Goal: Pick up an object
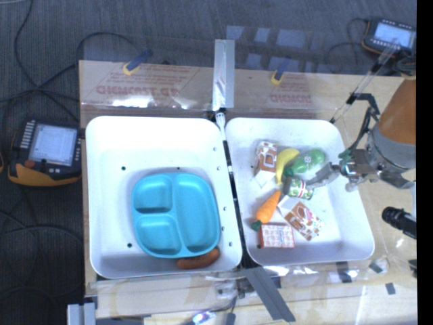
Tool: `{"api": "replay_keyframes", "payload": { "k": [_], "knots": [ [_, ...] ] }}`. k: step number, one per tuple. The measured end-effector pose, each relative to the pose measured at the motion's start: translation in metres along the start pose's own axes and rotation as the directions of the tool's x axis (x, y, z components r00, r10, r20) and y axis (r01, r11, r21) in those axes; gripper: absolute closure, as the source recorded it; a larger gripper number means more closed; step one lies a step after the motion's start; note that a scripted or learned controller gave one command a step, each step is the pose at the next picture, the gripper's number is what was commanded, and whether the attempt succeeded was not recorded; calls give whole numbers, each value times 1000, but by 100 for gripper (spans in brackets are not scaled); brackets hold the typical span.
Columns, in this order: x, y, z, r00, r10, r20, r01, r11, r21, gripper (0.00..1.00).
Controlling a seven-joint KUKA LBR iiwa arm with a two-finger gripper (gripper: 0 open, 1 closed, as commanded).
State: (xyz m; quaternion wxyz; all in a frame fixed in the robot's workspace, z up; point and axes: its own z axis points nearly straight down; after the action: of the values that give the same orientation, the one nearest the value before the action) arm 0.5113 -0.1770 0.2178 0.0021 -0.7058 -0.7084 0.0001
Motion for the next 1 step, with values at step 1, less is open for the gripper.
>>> {"api": "replay_keyframes", "payload": {
  "k": [1],
  "knots": [
    [31, 53, 112, 991, -132, 1, 132, 991, 1, 0]
  ]
}}
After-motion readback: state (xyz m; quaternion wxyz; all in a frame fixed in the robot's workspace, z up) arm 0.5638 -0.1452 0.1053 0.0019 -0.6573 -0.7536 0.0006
